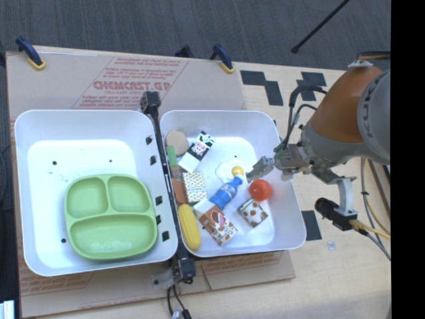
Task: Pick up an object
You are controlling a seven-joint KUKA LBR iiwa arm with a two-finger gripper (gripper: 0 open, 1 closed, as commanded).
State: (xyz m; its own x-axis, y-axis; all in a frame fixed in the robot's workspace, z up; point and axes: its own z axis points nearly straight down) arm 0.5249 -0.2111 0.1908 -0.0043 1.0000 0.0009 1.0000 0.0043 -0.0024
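The surface is pale wood with black square markings. A cardboard sheet printed in red lies on it, clipped at the far edge by blue and yellow clamps. Two white bins rest on top: the right bin beneath the pincer, the left bin well left of it.

my arm: cut off past the right side | my gripper: too small and dark to tell its set | brown item by the bin divider: partly hidden, unidentifiable | carton print: too small to read
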